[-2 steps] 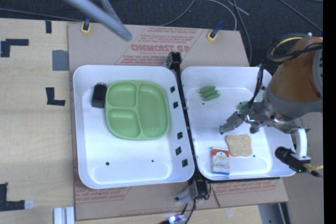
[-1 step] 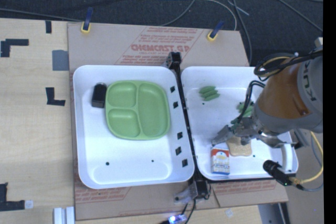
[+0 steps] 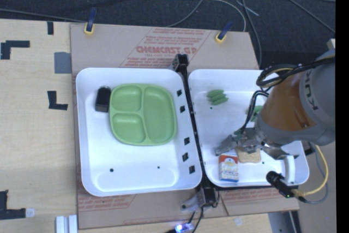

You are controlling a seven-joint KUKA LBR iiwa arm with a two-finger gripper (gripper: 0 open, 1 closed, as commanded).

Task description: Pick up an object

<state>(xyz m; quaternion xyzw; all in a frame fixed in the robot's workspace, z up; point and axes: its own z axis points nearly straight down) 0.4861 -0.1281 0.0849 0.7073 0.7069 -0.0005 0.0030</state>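
In the right bin (image 3: 240,80), my gripper (image 3: 231,145) hangs low at the front, reaching in from the right. Just below it stands a small red, white and blue carton (image 3: 229,167). A tan, bread-like piece (image 3: 250,157) lies beside the carton, partly under the gripper. Whether the gripper touches either one is unclear. A green pea pod (image 3: 217,97) lies at the back of this bin, well away from the gripper.
The left bin (image 3: 90,133) holds a green divided plate (image 3: 144,114) with a small black object (image 3: 102,99) at its left. A black divider (image 3: 188,117) runs between the bins. The grey and orange arm (image 3: 294,106) covers the right bin's right side.
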